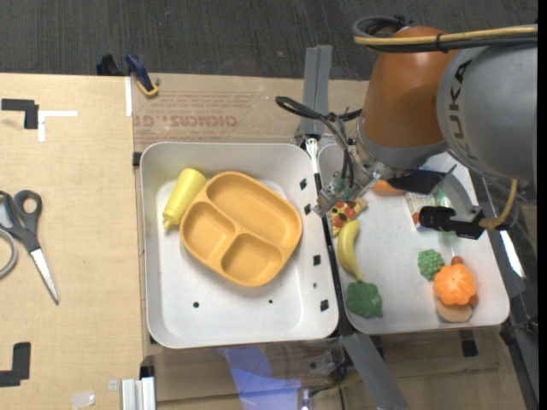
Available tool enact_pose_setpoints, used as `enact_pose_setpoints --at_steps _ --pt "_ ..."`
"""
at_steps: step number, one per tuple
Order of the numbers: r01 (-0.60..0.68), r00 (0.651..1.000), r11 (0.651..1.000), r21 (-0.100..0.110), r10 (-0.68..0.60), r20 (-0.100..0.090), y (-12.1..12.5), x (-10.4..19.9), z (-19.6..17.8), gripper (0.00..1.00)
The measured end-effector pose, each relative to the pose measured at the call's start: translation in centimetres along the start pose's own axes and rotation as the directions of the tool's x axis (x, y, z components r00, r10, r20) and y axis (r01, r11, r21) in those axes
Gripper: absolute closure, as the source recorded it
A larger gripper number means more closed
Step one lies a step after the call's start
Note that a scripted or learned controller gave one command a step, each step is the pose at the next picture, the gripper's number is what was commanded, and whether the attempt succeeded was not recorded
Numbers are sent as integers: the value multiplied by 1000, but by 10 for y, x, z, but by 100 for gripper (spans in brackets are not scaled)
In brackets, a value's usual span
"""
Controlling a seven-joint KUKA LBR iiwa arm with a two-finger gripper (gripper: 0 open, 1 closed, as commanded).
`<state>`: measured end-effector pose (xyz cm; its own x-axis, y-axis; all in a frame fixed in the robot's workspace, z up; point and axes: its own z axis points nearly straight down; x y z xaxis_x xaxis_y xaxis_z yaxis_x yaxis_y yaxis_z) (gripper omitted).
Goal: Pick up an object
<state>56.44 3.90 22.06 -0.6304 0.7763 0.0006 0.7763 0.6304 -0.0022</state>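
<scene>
The gripper [340, 202] hangs low at the left wall of the right bin [402, 321], just above the top end of the banana [348, 250], the nearest candidate. How wide the gripper stands, and whether it has anything, cannot be told (the wrist hides it). The pick looks unfinished: the banana, 2 broccoli pieces [364, 299] and an orange fruit [455, 284] all lie on the bin floor. The left bin [231, 319] holds 1 yellow divided plate [242, 226] and a yellow bottle [183, 195].

Glossy plastic tray [244, 229], matt bins [231, 319]
</scene>
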Motion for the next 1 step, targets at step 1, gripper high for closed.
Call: enact_pose_setpoints --at_steps 1 --pt "152 988 988 -3 -152 4 30 -27 -15 100"
